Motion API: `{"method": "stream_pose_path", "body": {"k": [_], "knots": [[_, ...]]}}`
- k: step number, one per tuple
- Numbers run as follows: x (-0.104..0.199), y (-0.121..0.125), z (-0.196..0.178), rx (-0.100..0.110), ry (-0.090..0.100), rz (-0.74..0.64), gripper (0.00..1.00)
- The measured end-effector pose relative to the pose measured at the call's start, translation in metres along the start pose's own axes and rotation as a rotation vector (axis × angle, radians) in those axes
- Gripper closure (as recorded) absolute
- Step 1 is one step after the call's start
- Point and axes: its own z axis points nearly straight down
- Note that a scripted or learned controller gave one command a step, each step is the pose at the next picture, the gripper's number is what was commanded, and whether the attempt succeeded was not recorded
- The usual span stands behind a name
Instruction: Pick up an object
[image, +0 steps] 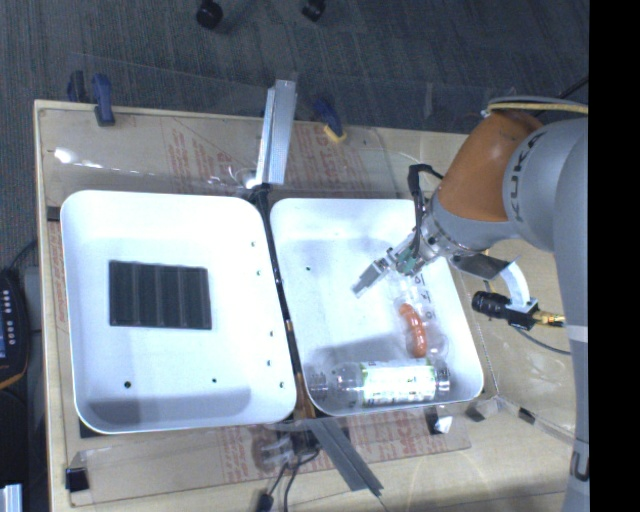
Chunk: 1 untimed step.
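Likely light, smooth and prone to rolling, the clear bottle (385, 385) along the right bin's (330, 225) front wall suits a mid-body grasp; the gripper's (385, 270) state cannot be determined.

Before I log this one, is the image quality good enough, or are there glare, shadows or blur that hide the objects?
Camera view: even light, soft shadows along the left bin wall; the clear bottle in the right bin is hard to outline against white plastic; the orange item reads clearly; the gripper is small and slightly soft; sheeting around the bins shows mild glare.
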Motion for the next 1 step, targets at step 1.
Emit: {"method": "stream_pose_path", "body": {"k": [1], "knots": [[0.0109, -0.0178, -0.0219, 0.0, 0.001, 0.013, 0.0]]}}
